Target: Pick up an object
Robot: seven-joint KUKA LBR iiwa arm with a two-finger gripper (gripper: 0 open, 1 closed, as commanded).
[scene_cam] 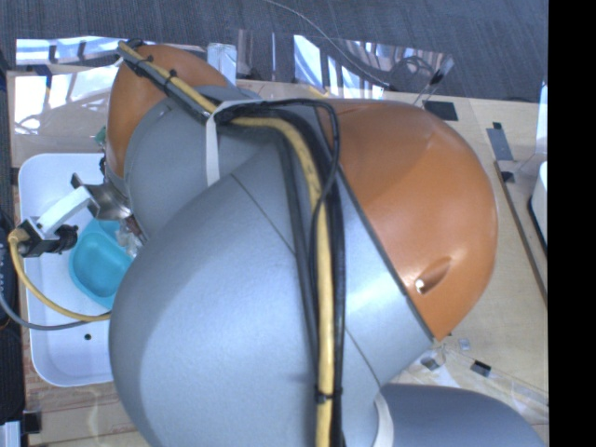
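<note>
Nearest the lens, the grey arm with its orange band is seen across most of the view, a yellow-and-black cable bundle strapped along it; behind its left edge a blue object is seen lying in the left white bin, partly hidden by the arm; it is judged to be a small moulded plastic piece, light, stiff, smooth and somewhat slippery, not fragile; its shape cannot be fully told, so a hold across its narrower width, near the exposed left edge, is judged safest; the gripper is placed just above and beside the blue object, mostly hidden by the wrist; whether it is parted or closed cannot be told, and nothing is seen clamped in it; a white bracket with a black fitting and a yellow hose is seen hanging over the bin's left part; beyond, the wooden bench is seen at right.
</note>
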